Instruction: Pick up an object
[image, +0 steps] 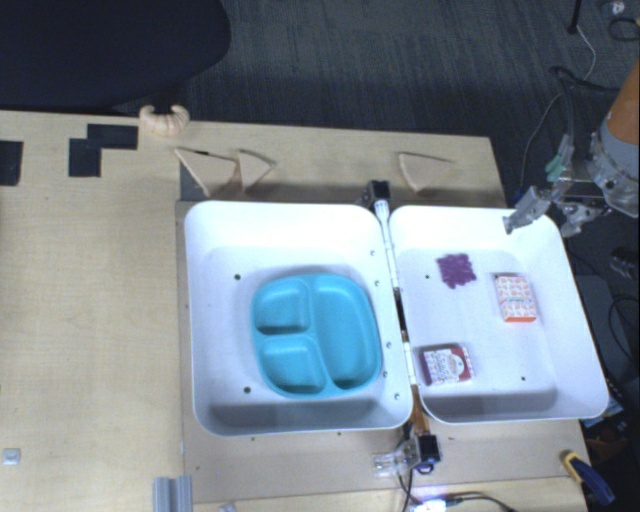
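The right bin (560, 395) holds three small things: a purple grape cluster (456, 269) near its back, a white and red patterned packet (515, 297) to the right of it, and a dark red packet (446, 365) near the front left. My gripper (527, 211) hangs at the bin's back right corner, above the rim and apart from all three objects. Nothing shows between its fingers.
The left bin (215, 300) holds a blue divided tray (315, 335). A black divider clip (378, 192) sits where the bins meet at the back. Cables lie off the bench at right and front.
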